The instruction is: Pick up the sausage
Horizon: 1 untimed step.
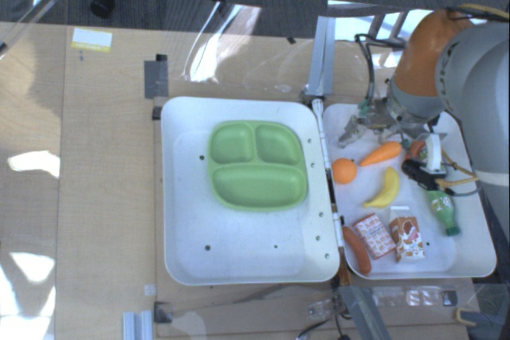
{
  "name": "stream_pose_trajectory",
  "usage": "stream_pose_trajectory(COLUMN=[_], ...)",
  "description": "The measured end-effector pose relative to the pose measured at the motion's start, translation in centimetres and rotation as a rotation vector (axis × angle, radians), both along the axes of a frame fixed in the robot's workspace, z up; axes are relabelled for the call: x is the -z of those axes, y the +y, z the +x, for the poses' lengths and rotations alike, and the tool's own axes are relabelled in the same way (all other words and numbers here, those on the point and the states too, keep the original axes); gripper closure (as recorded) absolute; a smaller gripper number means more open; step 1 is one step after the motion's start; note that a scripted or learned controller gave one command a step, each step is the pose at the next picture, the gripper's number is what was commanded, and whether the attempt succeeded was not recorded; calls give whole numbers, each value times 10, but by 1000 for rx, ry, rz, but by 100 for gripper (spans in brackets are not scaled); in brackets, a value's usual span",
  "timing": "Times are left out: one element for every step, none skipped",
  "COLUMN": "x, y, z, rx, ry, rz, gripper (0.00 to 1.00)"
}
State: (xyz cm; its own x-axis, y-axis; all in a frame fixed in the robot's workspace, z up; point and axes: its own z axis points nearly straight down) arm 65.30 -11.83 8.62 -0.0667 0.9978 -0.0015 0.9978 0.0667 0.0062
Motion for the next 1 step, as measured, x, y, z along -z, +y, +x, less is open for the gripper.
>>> stream_pose_trajectory(x=[-2], y=[13], z=[-50], rx=[-43], ry=[-3], rz=[0], gripper=[0])
